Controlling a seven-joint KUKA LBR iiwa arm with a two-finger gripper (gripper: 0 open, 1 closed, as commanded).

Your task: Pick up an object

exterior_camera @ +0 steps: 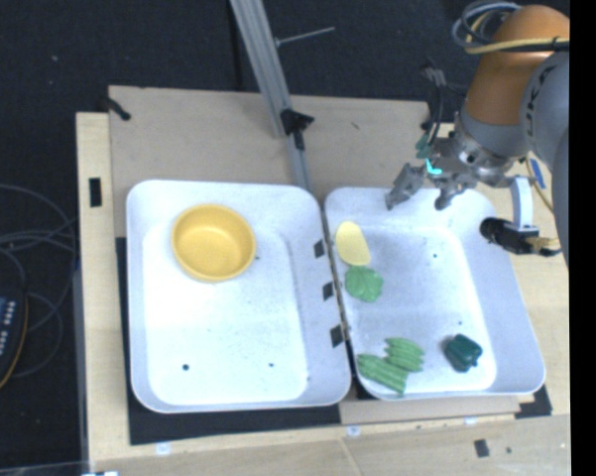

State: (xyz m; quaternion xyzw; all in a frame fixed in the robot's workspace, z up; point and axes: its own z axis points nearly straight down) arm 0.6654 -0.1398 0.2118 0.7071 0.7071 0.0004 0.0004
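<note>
Yellow object [352, 243] lies near, below-left of open gripper [417, 197].

**Bright bins, dark surroundings, soft focus**

Lighting is uneven. The two white bins, left [228, 296] and right [426, 296], are the brightest areas, close to washed out, so their surface texture is faint. The tan tabletop [198, 117] is moderately lit, while the floor around it falls nearly to black with little detail. Shadows are soft and short, pointing to diffuse overhead light. The yellow bowl [214, 242] shows a mild sheen. The whole picture is slightly soft and grainy, and small objects lack crisp edges.
</note>
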